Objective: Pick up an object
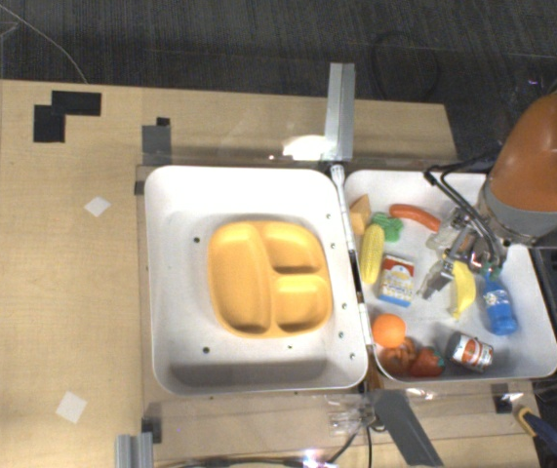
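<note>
One pincer (451,261) hangs low over the right bin (537,305), near its middle, at the end of the grey arm (541,169) with the orange band that comes in from the right edge of the desk (54,291). How far the pincer stands apart cannot be told from this slanted look, and nothing is seen clamped in it. Just beside it, toward the bin's right wall, lies a yellow banana (463,291), and next to that a small blue bottle (498,310). On the pincer's other side, toward the wall shared with the left bin (166,261), a small white carton with a coloured label (396,281) lies flat, and beyond it a yellow corn cob with a green end (374,250) lies along that wall. Toward the far wall of the right bin rests a red-orange sausage (417,216). Along the near wall sit an orange ball (388,331), a dark red fruit-like piece (417,360) touching it, and a tipped can with a red label (470,351). The left bin holds a yellow divided tray (263,276) at its middle, three compartments showing. Black marks (63,113) sit on the desk's far left corner.
</note>
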Robot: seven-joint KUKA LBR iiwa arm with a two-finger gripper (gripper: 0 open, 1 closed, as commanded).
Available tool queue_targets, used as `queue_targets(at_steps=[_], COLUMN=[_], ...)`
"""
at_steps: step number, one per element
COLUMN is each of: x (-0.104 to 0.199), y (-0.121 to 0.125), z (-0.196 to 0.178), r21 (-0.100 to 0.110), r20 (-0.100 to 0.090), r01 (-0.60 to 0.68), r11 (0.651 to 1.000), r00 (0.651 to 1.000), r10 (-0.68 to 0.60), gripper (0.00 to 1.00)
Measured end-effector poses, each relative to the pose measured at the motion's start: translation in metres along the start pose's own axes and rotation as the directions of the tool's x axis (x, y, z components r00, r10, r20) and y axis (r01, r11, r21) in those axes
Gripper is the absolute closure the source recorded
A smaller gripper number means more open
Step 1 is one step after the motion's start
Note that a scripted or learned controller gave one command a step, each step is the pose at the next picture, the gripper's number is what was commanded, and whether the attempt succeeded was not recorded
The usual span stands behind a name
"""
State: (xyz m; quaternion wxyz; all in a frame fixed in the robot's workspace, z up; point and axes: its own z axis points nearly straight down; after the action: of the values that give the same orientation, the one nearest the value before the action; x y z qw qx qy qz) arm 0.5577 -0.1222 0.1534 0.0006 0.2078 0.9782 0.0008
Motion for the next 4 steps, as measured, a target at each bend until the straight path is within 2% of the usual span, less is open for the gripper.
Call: queue_targets(at_steps=[1,2,3,4], x=[-0.069,-0.084,-0.087,-0.043], y=[0.062,0.064,0.057,0.045], z=[0.055,0.056,0.065,0.06], r21=[-0.005,-0.001,-0.002,-0.001], r20=[0.023,0.007,-0.003,0.012], r01=[0.012,-0.119,-0.359,-0.394], r11=[1.0,0.993,0.933,0.919], r00=[1.0,0.993,0.933,0.919], r10=[-0.012,0.119,0.359,0.394], gripper=[0.0,0.0,0.0,0.0])
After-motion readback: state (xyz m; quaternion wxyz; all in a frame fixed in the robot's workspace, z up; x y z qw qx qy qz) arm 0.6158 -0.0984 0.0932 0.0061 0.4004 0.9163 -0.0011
